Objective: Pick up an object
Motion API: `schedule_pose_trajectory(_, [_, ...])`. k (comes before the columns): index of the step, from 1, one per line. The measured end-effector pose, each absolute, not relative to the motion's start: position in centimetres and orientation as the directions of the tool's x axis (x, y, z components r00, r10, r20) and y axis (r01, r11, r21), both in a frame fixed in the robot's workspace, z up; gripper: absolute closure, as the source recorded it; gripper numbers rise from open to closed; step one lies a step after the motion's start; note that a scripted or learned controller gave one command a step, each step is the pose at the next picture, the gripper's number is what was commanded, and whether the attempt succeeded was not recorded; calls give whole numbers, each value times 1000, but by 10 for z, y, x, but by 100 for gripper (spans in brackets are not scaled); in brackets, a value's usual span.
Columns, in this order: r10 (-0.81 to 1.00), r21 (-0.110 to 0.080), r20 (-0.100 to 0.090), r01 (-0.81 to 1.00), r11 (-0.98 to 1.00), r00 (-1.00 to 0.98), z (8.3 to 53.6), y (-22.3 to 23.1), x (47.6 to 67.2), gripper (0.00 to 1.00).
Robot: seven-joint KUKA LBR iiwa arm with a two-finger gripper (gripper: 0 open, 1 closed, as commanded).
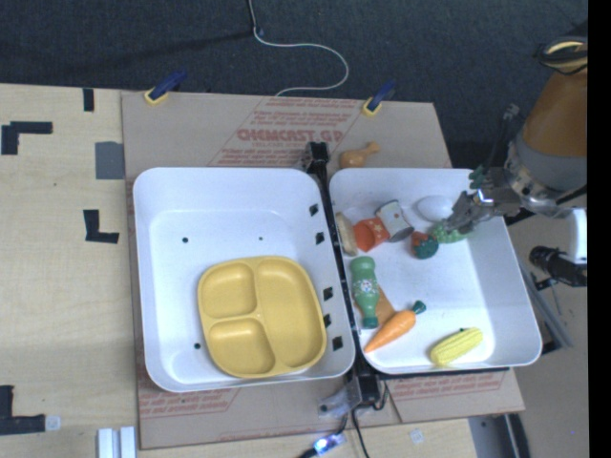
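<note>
Here the hand hangs over the upper right part of the right bin, low and close to a small red-and-green toy and a pale rounded thing next to it. Whether it is released or clenched I cannot tell; nothing is seen grasped in it.

Taking the toy as the landmark: a red piece and a small white block lie just to its left, a green bottle-like toy stands below and left near the bin's inner wall, a carrot lies further below, and a corn cob sits well below, near the bin's lower edge.

The main risk, I judge, is crowding. A descent slightly off could nudge the toy aside or catch the pale piece instead. The round shapes may also slip out on lifting.
</note>
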State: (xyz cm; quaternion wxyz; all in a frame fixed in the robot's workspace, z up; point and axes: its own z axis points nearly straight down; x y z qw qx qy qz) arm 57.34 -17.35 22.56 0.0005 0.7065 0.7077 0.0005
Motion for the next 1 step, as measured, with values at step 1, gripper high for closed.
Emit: schedule_pose_trajectory(1, [1000, 2, 1, 1000, 6, -6, 234, -140, 614, 100])
